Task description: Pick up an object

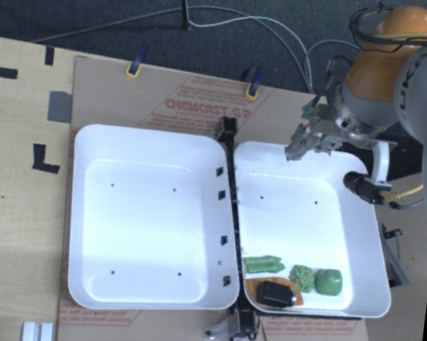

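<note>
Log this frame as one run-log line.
gripper: over right bin far edge, nothing held | green pod, broccoli, green ball, black item: near edge

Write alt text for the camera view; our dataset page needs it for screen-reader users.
A grey robot arm's hand hovers over the far edge of the right white bin, whose near corner holds a green bean pod, a broccoli piece, a green pepper and a black object. The left white bin sits alongside.
</note>
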